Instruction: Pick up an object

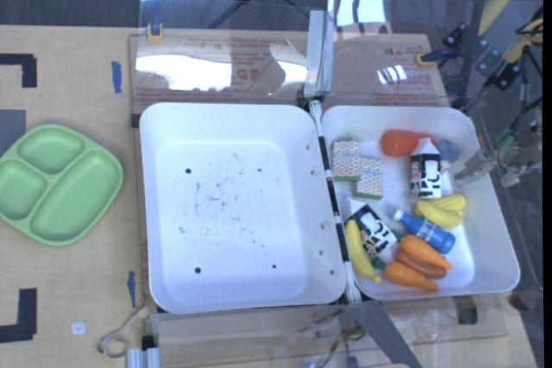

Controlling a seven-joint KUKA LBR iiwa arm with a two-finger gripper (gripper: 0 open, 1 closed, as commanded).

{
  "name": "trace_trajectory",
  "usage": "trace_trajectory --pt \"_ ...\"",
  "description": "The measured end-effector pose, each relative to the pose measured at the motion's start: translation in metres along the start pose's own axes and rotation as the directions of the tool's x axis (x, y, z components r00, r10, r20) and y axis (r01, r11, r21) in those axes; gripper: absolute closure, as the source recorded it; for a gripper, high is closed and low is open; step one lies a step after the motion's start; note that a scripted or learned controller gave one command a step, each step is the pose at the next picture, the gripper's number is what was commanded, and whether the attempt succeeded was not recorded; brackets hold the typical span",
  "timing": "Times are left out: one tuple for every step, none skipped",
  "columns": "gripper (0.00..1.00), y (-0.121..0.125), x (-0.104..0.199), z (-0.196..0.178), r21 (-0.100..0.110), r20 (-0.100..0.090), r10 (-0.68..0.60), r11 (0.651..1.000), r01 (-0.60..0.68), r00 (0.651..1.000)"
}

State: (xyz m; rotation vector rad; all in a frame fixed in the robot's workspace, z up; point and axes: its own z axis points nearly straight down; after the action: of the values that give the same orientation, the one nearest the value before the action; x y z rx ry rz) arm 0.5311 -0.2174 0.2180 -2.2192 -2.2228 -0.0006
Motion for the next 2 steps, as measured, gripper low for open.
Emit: trace_trajectory --pt "1.00 0.001 0.000 -0.010 -0.003 0.001 -0.001 1.000 0.001 1.000" --pt "1.00 0.087 0.042 0.046 -0.003 0.002 -0.168 0.986 0.168 0.986"
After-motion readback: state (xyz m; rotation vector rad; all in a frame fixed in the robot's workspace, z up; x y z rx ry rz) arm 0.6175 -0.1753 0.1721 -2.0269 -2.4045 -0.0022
